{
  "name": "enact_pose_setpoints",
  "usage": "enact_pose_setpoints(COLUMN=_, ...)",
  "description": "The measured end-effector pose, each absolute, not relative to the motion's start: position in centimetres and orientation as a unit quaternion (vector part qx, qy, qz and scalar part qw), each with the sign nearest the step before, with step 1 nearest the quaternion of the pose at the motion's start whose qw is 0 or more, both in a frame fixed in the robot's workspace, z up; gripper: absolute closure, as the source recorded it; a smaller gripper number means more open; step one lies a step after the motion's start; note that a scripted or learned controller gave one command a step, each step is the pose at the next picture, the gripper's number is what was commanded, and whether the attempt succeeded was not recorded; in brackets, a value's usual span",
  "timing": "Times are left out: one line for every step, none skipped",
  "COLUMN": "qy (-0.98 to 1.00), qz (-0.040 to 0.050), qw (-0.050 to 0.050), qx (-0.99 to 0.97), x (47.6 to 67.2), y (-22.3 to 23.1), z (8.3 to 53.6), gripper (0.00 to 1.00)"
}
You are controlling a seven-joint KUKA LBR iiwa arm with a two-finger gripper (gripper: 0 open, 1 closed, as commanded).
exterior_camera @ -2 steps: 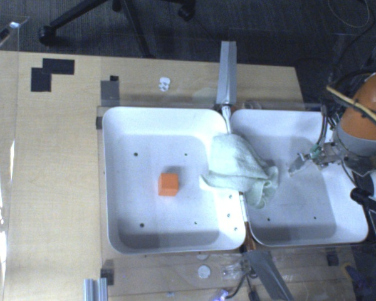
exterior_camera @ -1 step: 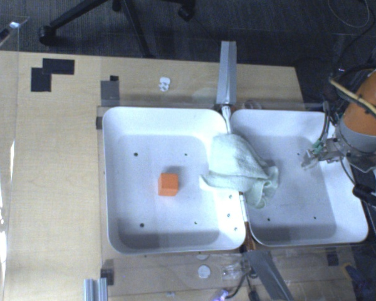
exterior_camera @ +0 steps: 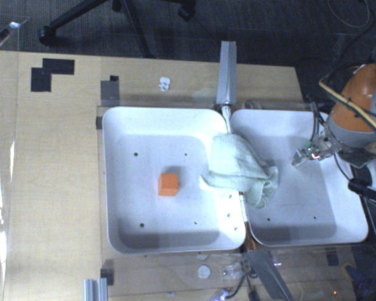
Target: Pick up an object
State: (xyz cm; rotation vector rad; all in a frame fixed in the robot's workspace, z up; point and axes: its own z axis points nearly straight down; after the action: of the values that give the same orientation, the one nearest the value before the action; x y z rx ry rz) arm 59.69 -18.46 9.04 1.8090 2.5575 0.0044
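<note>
The orange block looks small, light and rigid; grip its opposite flat sides. The white cloth, draped over the bins' shared edge, is soft. The end effector hovers; its state I cannot tell.

Arm cut off at the right edge; hand too small and blurred to read.
</note>
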Motion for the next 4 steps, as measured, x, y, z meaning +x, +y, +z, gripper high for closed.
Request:
enact_pose_setpoints(qy=0.838, qz=0.0014, qw=0.004, qx=0.545, x=64.9, y=-17.8, z=17.2, gripper=1.0)
enact_pose_setpoints(qy=0.84, qz=0.0023, qw=0.008, qx=0.543, x=65.1, y=-17.7, z=18.4, gripper=1.0)
enact_pose_setpoints(qy=0.881, qz=0.0013, qw=0.004, qx=0.474, x=67.1, y=-15.6, z=18.8, gripper=1.0)
enact_pose_setpoints(qy=0.939, qz=0.0011, qw=0.004, qx=0.344, x=67.1, y=-12.8, z=20.5, gripper=1.0)
